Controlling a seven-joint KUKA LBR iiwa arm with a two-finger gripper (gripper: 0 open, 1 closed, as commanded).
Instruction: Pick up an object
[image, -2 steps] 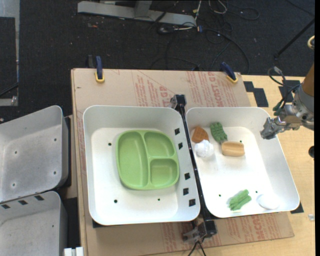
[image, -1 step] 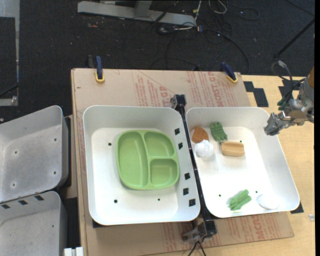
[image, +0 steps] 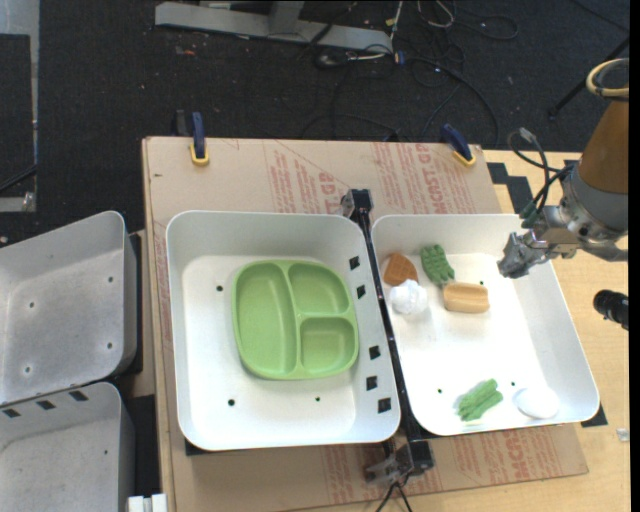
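**A:** Where are the things it could pick up?

**B:** All in the right bin (image: 575, 345). The nearest to the gripper (image: 512, 262) is a tan bread-like piece (image: 466, 297), lying below and to the left of the fingertips, apart from them. Left of that sits a white crumpled lump (image: 407, 298), touching or almost touching a brown-orange piece (image: 399, 267) just above it. A dark green toy vegetable (image: 436, 264) lies between the brown piece and the fingers, roughly level with the fingertips.

**A:** And further from the fingers?

**B:** Well below them, near the bin's front edge, a lighter green leafy piece (image: 479, 399) and a white rounded object (image: 537, 402) beside it.

**A:** Is anything gripped?

**B:** Nothing shows between the fingers. The gripper hangs over the right bin's upper right part, pointing left and down. Whether the fingers are spread or pressed together I cannot tell; they are too small and dark.

**A:** What about the other side?

**B:** Far to the left of the fingers, the left bin (image: 190, 330) holds a green divided plate (image: 296, 319) with three compartments. A black divider (image: 380, 320) runs between the bins, and both rest on a cardboard-coloured board (image: 290, 175) clamped at its far edge.
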